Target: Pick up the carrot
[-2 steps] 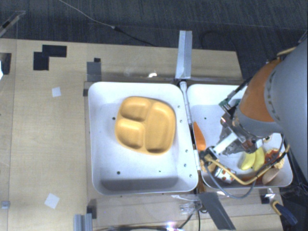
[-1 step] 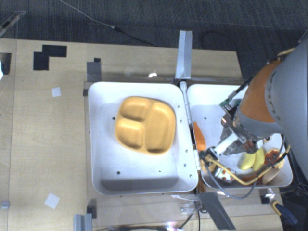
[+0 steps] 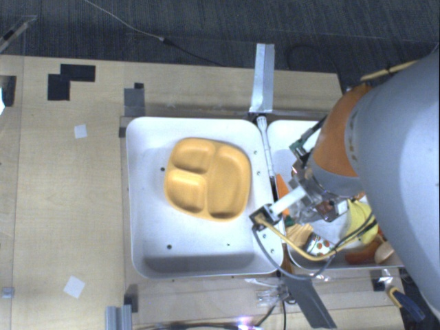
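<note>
Surface: pale wood [image 3: 62,205], with black marks [image 3: 69,80] at the far left and small white squares [image 3: 81,130] lying on it.
Left bin: white and shallow [image 3: 148,253]; one yellow plate [image 3: 208,179] with three compartments lies near its middle, a little toward the far side.
Right bin: white [image 3: 285,139], touching the left bin along the middle wall; the arm covers most of it.
Arm: grey [image 3: 405,157], with the orange band [image 3: 333,150] above the wrist; it comes in from the right and hangs over the right bin.
Claw: low over the left half of the right bin [image 3: 313,208]; I cannot tell if it is released or clenched, and I see nothing grasped in it.
Carrot: a narrow orange piece [image 3: 280,184] in the right bin, just beside the middle wall, to the left of the claw and partly hidden by it.
Other things: a yellow object [image 3: 362,220] and a red-brown object [image 3: 359,257] lie in the right bin under the arm, near the front edge; their shape is not clear.
</note>
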Tool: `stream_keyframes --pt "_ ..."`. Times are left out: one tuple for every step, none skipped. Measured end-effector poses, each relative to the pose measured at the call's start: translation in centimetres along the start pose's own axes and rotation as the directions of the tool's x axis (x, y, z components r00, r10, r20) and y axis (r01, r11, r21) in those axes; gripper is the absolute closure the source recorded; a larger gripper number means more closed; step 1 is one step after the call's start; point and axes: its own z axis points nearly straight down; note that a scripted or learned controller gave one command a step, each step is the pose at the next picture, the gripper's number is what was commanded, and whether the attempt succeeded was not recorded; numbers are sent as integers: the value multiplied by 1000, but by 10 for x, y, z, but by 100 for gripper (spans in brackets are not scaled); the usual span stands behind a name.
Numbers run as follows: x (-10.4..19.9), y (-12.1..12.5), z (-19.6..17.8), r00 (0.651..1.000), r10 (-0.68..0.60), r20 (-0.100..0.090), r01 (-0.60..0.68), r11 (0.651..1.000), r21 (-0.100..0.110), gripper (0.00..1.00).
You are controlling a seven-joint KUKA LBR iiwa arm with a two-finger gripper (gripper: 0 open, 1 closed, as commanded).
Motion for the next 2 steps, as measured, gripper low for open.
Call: stream_keyframes --pt "3 -7 0 974 227 1 -227 974 -1 0" --pt "-36 64 0 955 297 1 -297 955 -2 0"
